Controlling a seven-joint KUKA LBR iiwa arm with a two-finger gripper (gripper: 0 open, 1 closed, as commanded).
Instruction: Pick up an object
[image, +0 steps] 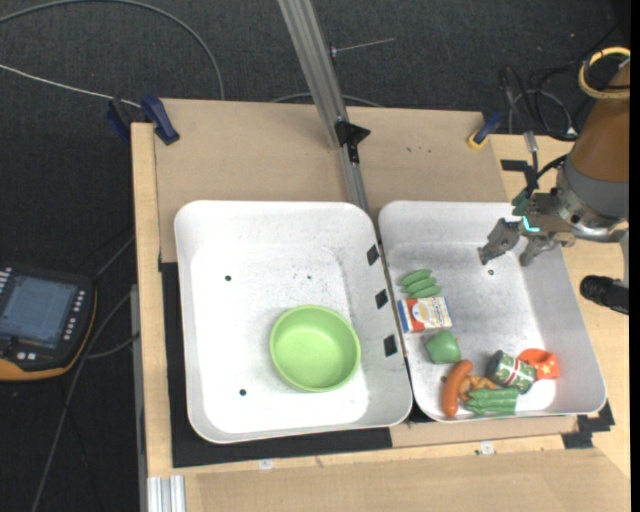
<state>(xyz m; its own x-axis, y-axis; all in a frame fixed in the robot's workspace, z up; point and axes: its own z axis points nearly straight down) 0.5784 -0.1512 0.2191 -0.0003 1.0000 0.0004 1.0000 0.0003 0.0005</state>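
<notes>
My gripper (512, 250) hangs over the upper right part of the right bin (560, 310), its two fingers spread apart and nothing between them. Below and left of it lie several toy foods: green pea pods (420, 282), a small red-and-white carton (424, 314), a green pepper (442, 347), a sausage (456, 386), a dark can (512, 371), a red piece (542, 364) and green beans (492, 401). All lie on the bin floor, well apart from the gripper.
The left bin (210, 250) holds a light green bowl (314, 347) near its lower right. A metal post (325, 90) slants up from between the bins. A handheld pendant (40, 315) lies at the far left, off the bench.
</notes>
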